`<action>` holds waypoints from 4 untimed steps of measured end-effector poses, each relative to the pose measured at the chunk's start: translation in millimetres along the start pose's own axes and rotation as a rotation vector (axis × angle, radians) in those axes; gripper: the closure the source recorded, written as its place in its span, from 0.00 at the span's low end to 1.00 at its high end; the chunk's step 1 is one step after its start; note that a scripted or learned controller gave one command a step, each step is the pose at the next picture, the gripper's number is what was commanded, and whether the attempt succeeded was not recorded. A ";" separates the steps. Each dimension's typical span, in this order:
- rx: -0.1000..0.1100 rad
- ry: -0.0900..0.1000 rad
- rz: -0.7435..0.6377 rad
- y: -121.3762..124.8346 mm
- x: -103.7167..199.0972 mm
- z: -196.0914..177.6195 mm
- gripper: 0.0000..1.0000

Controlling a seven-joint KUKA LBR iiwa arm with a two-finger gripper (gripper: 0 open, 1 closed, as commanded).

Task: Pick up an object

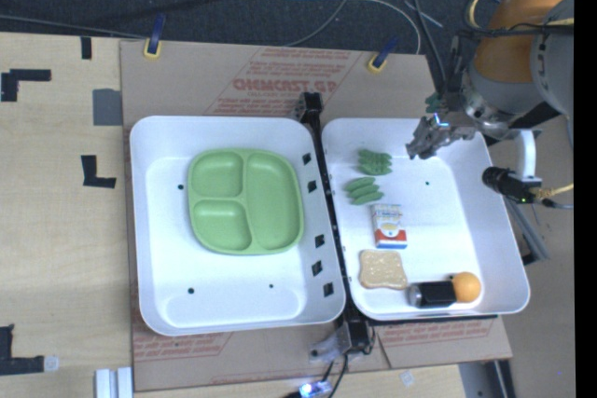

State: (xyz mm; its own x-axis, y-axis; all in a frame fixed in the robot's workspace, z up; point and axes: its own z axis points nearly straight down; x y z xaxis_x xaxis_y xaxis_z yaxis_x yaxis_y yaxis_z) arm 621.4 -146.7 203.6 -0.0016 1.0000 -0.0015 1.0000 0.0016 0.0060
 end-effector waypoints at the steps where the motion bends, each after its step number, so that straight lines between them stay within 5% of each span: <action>1: 0.001 0.000 0.000 1.5 0.0 -49.8 1.00; 4: 0.008 0.003 -0.005 -43.5 159.0 -43.7 1.00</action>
